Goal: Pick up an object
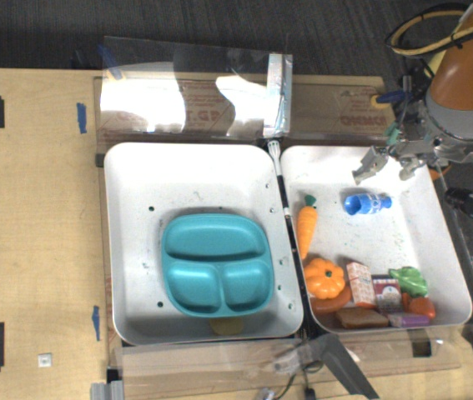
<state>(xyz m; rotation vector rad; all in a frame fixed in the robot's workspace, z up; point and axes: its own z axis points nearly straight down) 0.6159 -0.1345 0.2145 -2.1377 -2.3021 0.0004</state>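
Camera view | hand [389, 163] spread wide, holding nothing, above right bin's [328, 161] far edge | blue bottle [365, 203] just below

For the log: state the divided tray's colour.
Teal, seen in the camera view: the divided tray in the left bin.
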